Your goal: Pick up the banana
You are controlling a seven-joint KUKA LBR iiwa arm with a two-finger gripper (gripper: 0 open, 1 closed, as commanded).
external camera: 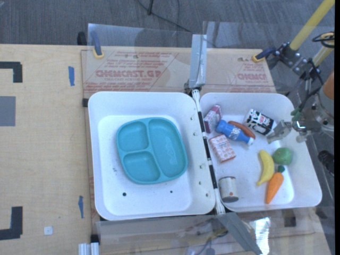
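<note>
Item, claw [287, 132]: I see it at the right bin's [241, 205] far right edge, fingers slightly apart, gripping nothing, touching nothing I can make out. Item, banana [265, 167]: lying in the same bin, below and a little left of the claw, apart from it. Item, green ball [283, 155]: just below the claw. Item, carrot [274, 186]: beyond the ball.

Wooden bench [42, 158], carrying two white bins side by side: left bin [101, 158], right bin [305, 193]; cardboard sheet [138, 70] at far side.
</note>
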